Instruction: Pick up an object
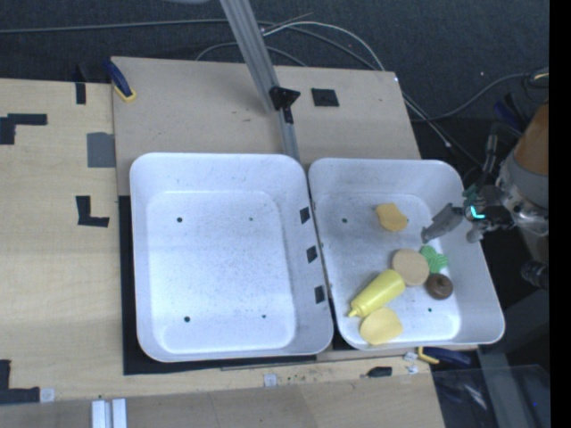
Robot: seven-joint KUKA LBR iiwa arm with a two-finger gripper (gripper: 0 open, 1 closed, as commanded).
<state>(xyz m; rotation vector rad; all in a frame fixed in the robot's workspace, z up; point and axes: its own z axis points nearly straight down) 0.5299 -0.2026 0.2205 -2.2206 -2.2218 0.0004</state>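
Right now we see the gripper (457, 228) over the right bin (473, 324), just inside its rim on the side the arm (526, 172) reaches in from. Its two dark fingers (438, 224) stand apart, roughly half spread, and between them we see only white bin floor, so it has hold of nothing. We cannot tell how high it hangs above the floor.

All the loose things lie in this same bin, on the view's left of the gripper and toward the view's bottom. The green piece (434, 259) is nearest, just below the fingertips in the view and apart from them. The tan disc (410, 267) touches the green piece on the side away from the gripper. The brown knob (438, 285) sits just beyond the green piece, further down the view. The yellow bottle (376, 293) lies tilted, its wide end against the tan disc and its cap pointing away from the gripper toward the left bin (156, 328). The yellow lump (381, 326) lies farthest from the gripper, just past the bottle, close to the near wall of the bin. The small yellow piece (391, 217) lies alone, about level with the gripper in the view and near it, on the side toward the left bin.

Well away from the gripper, a grey pole (259, 52) slants across the bench (53, 266) above the bins.
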